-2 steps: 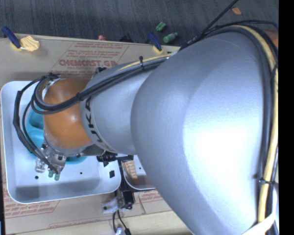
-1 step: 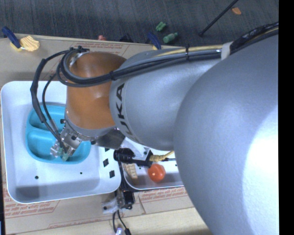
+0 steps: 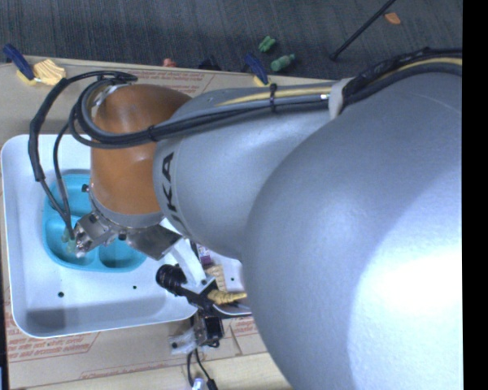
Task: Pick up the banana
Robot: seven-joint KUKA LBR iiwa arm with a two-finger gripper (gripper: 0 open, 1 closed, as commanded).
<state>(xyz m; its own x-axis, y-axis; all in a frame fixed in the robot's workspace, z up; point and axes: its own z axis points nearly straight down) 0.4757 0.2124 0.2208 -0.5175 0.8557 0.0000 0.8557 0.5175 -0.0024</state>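
**Mia:** What is the table (image 3: 130, 356) like?

**Ben:** It is brown, like cardboard, with red print along the edges. The print is too small and blurry to read. Behind the table the floor (image 3: 146, 15) is dark grey carpet. Some little things lie on it: two green bits (image 3: 275, 53) and a small orange bit (image 3: 393, 19). A thin black pole (image 3: 374, 19) slants across the top right corner.

**Mia:** And what sits on the table?

**Ben:** A white bin (image 3: 16, 218) on the left (it is shallow, with small dark dots on its floor). Inside it is a light blue thing (image 3: 61, 246), but I can't tell what it is. At the back corner of the table there are blue clips (image 3: 18, 59) and a yellow piece (image 3: 49, 73).

**Mia:** Any letters on the big arm (image 3: 325, 218)?

**Ben:** Yes! Black letters run down its grey side, next to the orange band (image 3: 126, 157). I can read "KA"; the rest is hidden.

**Mia:** Where is the pincer (image 3: 81, 240)?

**Ben:** Low in the white bin, right over the blue thing. Black cables (image 3: 57, 136) loop above it. I can't tell how it is set.

**Mia:** And the banana?

**Ben:** I can't find it. The arm covers most of the table.
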